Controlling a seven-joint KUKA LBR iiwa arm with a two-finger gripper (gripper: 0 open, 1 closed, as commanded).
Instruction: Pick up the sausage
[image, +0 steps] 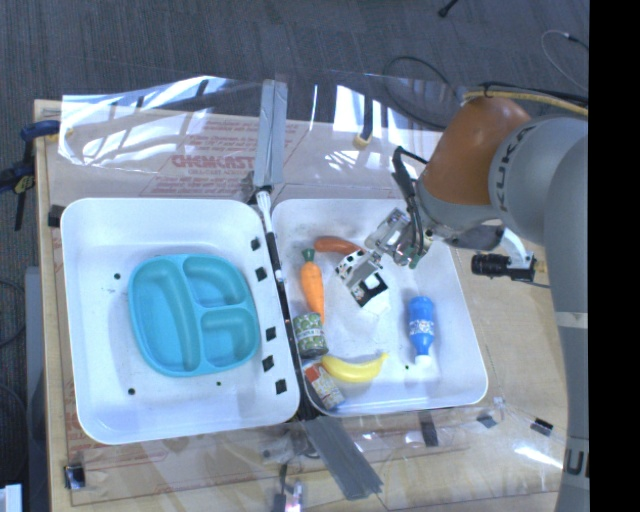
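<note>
We see the sausage (337, 244) lying near the back of the right bin (455, 372), just behind the carrot (313, 284). The gripper (360, 281) hovers beside it — over the bin's middle — and we cannot tell its state. A banana (352, 368) and blue bottle (421, 326) lie nearer the front; a blue tray (192, 312) sits in the left bin (90, 390).

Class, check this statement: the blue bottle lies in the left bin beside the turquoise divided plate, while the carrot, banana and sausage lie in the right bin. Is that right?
Not quite. The camera view shows the blue bottle in the right bin, to the right of the carrot, banana and sausage. The turquoise divided plate sits in the left bin.
</note>
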